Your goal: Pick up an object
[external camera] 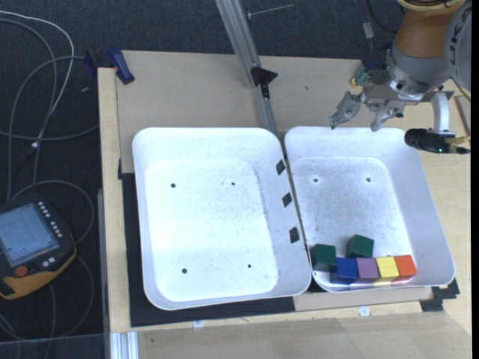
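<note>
Hand: the hand (358, 117) hangs over the far rim of the right bin (427, 200), near the worktop's (187, 88) far right corner; fingers spread, released, nothing between them.
Task objects: six blocks, all packed along the near edge of the right bin, well apart from the hand.
Count, green: two green blocks (324, 255), one toward the near left corner, one set slightly farther in.
Count, other colours: one blue block (346, 268), one purple block (367, 268), one yellow block (386, 266), one orange block (404, 264), in a touching row.
Left bin: the left bin (146, 155) is one of two bins.
Risk, crowding: blocks touch, so fingers may land on a neighbour instead of straddling one.
Risk, wall: the row lies against the sloped near wall; a finger could strike it and close on nothing.
</note>
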Tool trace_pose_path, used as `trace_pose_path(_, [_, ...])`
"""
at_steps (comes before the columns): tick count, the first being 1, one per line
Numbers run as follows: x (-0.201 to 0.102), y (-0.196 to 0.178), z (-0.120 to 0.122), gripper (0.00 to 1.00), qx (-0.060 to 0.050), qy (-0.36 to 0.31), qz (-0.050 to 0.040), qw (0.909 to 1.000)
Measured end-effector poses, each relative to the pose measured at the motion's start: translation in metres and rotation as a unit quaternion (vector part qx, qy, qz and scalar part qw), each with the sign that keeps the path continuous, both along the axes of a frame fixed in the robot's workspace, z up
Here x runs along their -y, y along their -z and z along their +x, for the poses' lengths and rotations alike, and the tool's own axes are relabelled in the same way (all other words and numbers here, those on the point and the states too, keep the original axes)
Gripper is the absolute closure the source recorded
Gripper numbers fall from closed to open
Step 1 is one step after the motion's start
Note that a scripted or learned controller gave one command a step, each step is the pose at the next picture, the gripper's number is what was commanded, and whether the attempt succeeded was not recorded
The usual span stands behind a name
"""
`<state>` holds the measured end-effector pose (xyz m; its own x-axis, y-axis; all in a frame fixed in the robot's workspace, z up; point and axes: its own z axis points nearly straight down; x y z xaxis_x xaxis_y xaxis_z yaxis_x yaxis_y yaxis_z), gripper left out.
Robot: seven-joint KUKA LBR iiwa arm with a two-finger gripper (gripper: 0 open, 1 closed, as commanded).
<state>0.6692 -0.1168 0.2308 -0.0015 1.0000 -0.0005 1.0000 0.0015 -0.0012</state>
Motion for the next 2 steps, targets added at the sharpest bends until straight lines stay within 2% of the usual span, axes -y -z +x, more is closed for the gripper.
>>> trace_pose_path(1, [0.058, 0.01, -0.061, 0.0, -0.002, 0.004, -0.0003, 1.0])
trace_pose_path(2, [0.053, -0.002, -0.056, 1.0, 0.002, 0.0, 0.0005, 1.0])
